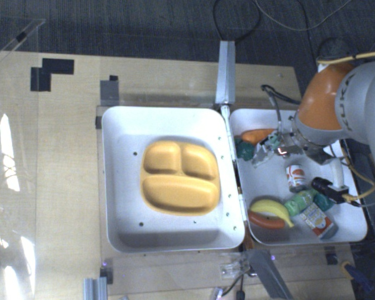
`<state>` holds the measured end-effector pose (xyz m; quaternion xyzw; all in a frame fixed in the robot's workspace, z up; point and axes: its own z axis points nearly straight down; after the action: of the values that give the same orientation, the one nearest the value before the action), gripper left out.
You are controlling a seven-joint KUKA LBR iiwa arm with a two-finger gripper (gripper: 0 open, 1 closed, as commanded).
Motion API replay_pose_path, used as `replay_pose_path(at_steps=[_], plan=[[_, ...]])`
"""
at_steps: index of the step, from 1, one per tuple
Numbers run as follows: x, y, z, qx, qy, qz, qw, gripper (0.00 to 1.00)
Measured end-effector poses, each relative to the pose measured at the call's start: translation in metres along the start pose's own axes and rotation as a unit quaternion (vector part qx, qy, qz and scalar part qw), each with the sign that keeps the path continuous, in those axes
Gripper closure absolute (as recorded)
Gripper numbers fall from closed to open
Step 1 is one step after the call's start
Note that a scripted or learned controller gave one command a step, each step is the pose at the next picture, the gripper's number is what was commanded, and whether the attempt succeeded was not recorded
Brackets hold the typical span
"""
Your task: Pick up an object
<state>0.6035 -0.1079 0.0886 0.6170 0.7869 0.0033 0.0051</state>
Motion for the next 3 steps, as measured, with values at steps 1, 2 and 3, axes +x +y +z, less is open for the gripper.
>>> replay_pose_path(at_steps=[1, 2, 3], plan=[[-0.026, -0.083, -0.036, 0.003, 0.001, 0.005, 1.0, 0.0], [-0.02, -0.088, -0.004, -0.003, -0.004, 0.0, 1.0, 0.0], [-0.02, -0.085, -0.015, -0.006, -0.004, -0.001, 1.0, 1.0]])
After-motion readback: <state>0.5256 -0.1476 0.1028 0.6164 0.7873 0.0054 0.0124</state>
